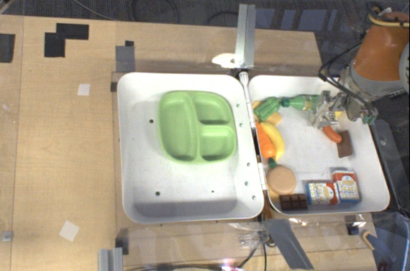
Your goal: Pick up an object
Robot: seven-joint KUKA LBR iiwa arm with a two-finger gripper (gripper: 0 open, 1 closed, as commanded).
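Camera view: the two-finger gripper (328,114) hangs low over the right white bin (368,199), above a small orange carrot-like piece (332,134).
Whether its fingers grip anything cannot be told. A dark brown block (345,145) lies touching the carrot's lower right; a green bottle-shaped toy (296,102) lies to its left. The left white bin (138,135) holds a green divided plastic tray (195,125).

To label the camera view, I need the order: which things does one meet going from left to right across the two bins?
Green divided plate → banana → round cookie → blue box → small red carton.
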